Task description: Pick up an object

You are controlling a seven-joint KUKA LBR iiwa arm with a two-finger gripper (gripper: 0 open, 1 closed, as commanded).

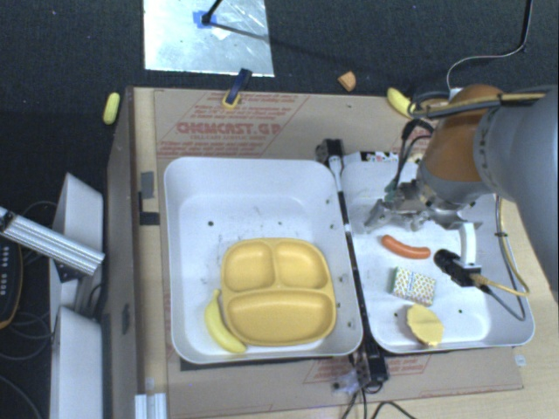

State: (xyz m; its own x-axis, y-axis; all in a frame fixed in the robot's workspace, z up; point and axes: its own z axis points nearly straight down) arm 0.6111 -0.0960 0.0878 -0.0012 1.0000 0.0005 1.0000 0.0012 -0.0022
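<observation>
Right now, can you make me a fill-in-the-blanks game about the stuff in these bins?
1. The yellow plate has ___ compartments.
2. Against the plate's edge lies a yellow ___.
3. Next to the claw lies a long orange ___.
Missing words: three; banana; sausage.

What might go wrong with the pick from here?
The end effector sits just beyond the sausage, not over it, so a straight descent may meet the bare floor of the right bin. The sausage is thin and round; it may roll aside. The checkered block lies close by and might get nudged.
</observation>
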